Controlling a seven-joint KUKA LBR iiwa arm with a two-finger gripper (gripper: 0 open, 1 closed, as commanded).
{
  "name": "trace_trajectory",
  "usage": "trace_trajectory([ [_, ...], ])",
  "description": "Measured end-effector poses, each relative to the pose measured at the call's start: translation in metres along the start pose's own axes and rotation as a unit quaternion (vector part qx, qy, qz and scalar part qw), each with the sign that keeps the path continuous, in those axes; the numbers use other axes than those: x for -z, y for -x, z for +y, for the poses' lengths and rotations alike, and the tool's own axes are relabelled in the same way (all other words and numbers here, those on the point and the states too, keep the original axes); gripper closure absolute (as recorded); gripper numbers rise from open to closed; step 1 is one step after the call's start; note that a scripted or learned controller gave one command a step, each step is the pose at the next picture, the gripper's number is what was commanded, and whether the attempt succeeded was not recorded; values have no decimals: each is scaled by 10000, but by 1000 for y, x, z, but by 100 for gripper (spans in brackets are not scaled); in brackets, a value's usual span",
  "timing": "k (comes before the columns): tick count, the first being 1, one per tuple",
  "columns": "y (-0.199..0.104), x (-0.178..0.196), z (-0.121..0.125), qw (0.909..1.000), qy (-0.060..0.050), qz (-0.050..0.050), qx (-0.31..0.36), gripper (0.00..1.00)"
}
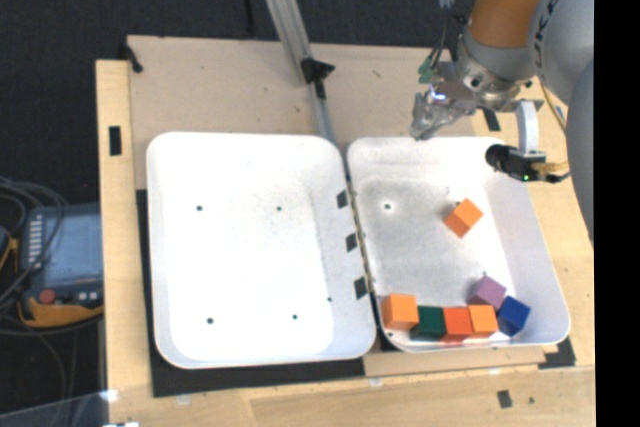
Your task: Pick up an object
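Note:
My gripper [428,121] hangs above the far edge of the right bin [520,215], near its back left corner, with nothing seen between its fingers. An orange cube [462,217] lies alone in the middle of that bin, below and to the right of the gripper. Along the bin's near edge sits a row of blocks: an orange one [401,310], a dark green one [431,322], two more orange ones [459,321] [483,318], a blue one [513,314] and a purple one [489,292] just behind them.
The left bin [245,245] lies beside the right one, a black divider strip between them. A slanted metal rail [285,5] runs from the top of the view down to the bins' shared back corner. A pendant device [60,260] sits off the bench at the left.

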State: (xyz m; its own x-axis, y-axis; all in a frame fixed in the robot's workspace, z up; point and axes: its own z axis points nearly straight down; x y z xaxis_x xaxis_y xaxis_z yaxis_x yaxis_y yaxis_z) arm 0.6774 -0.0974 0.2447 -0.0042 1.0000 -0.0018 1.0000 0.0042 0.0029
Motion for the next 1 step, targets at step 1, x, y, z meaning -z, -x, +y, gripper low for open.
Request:
trace_trajectory([
  [1,-49,-11,2,10000,-18,7,6,100],
])
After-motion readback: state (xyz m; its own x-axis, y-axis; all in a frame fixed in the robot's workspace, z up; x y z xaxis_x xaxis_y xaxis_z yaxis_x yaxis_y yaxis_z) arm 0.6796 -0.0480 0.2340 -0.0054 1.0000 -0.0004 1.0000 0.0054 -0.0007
